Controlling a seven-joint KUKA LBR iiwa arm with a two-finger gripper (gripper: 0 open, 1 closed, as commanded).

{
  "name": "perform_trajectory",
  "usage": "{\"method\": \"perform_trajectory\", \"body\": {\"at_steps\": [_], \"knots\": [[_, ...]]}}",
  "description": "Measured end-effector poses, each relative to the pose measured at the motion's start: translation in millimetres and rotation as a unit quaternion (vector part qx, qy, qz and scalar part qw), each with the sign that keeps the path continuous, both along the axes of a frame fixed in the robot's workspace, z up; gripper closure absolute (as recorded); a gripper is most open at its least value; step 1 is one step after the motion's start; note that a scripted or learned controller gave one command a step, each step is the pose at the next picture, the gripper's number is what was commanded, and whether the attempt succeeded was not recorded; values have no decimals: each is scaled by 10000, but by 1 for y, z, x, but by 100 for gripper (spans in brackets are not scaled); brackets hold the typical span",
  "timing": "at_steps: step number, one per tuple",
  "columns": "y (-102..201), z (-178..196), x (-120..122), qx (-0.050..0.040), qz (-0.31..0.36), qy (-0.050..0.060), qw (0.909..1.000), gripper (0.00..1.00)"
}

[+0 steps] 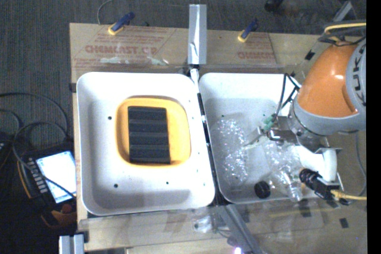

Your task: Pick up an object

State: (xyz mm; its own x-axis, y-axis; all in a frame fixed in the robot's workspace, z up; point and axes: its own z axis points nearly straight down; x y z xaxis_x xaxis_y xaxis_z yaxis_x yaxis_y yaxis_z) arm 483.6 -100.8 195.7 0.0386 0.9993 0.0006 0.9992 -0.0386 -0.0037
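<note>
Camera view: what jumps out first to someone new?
The yellow rectangular sponge with a black ribbed top, lying in the middle of the left white bin. Next, the grey arm's orange band, hanging over the right white bin, where crinkled clear plastic wrap and a small black round cap lie.

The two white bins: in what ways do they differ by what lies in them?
The left bin holds one large yellow tray-like object with a black ribbed insert, lying flat; the right bin holds clear crinkled plastic pieces and a small black round object. The arm reaches over the right bin, not the left. Both are shallow and white.
</note>
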Motion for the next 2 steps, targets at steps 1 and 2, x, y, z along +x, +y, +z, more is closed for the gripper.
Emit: {"method": "perform_trajectory", "body": {"at_steps": [1,2], "knots": [[-80,21,40,-15,-801,-6,9968,0],[-114,23,0,-10,96,-12,10000,0]]}}
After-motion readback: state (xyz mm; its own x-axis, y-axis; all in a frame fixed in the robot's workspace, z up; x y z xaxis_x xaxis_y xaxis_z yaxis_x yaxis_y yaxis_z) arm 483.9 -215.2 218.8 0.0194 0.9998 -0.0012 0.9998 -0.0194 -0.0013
